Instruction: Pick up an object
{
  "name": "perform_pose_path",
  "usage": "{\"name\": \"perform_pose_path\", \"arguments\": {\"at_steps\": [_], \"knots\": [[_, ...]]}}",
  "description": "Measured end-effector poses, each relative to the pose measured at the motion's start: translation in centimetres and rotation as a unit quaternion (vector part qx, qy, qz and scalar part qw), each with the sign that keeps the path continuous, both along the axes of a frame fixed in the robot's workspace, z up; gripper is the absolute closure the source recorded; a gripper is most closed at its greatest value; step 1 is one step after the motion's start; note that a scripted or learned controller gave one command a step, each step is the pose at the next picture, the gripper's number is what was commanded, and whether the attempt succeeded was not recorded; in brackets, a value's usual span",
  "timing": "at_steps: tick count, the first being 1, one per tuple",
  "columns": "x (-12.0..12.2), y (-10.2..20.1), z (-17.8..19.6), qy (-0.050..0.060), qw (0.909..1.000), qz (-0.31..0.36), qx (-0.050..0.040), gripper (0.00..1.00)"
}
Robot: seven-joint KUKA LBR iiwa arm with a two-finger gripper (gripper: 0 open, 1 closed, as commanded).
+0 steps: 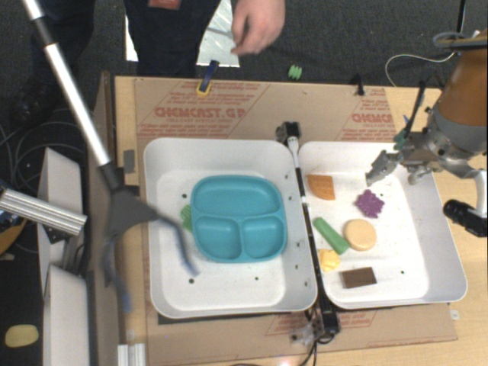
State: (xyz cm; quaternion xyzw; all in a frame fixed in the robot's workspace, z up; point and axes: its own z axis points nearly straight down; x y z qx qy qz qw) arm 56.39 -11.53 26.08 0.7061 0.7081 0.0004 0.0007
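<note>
The two-finger gripper (379, 175) hung spread above the right white bin (427, 227), gripping nothing; the small purple knobbly toy (370, 203) just below looked light, soft, best pinched across its middle

Robot arm (463, 101), camera view. The upper link is a rounded body finished in orange-brown; below it sits a grey, cylindrical wrist section with a paler metallic flange. From the flange projects the two-finger gripper (379, 171), built of grey metal parts with angular brackets. Thin cables loop beside the arm: a pale one curls at its upper left, and a dark one runs down along the wrist. A black, rounded component lies below the wrist section.
</note>
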Motion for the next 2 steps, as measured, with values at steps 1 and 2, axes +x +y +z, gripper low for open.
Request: {"name": "perform_pose_path", "arguments": {"at_steps": [1, 2], "knots": [[1.0, -2.5, -8.8, 0.002, 1.0000, -0.002, 0.0001, 0.00], [3.1, -4.4, -17.9, 0.002, 1.0000, -0.002, 0.0003, 0.00]]}}
